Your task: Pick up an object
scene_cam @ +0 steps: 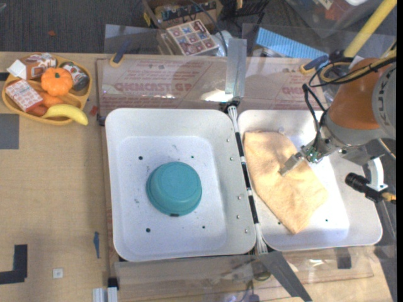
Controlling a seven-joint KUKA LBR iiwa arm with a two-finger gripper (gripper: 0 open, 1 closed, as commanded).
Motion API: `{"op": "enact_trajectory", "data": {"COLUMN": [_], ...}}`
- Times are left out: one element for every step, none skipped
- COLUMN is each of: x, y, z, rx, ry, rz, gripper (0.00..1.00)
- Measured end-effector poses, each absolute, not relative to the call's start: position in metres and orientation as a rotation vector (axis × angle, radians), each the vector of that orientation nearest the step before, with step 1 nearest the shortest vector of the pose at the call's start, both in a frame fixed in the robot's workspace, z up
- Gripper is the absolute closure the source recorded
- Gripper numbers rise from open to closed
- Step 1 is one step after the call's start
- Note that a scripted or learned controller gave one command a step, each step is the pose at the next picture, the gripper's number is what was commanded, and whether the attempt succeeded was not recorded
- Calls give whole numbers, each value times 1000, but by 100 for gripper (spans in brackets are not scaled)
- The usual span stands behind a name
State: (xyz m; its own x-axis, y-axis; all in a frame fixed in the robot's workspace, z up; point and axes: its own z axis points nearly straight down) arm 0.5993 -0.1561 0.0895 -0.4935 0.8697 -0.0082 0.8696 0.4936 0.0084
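Note:
A tan cloth (284, 182) lies spread across the right bin (359, 231), running from its upper left toward its lower middle. A teal bowl (175, 188) sits upside down in the middle of the left bin (126, 137). My gripper (291, 164) reaches in from the right and hangs low over the upper middle of the cloth, its slim grey fingers pointing down and left. Nothing shows between them.
A yellow dish (44, 96) with toy fruit, a small pumpkin and a banana sits on the bench at the far left. A metal divider (242, 168) separates the two bins. Cardboard and clutter lie beyond the bins' far edge.

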Motion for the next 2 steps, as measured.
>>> {"op": "enact_trajectory", "data": {"x": [601,600], "y": [-157,-157], "z": [101,101], "rx": [1577,1577], "ry": [2699,2699], "rz": [9,9], "gripper": [100,0]}}
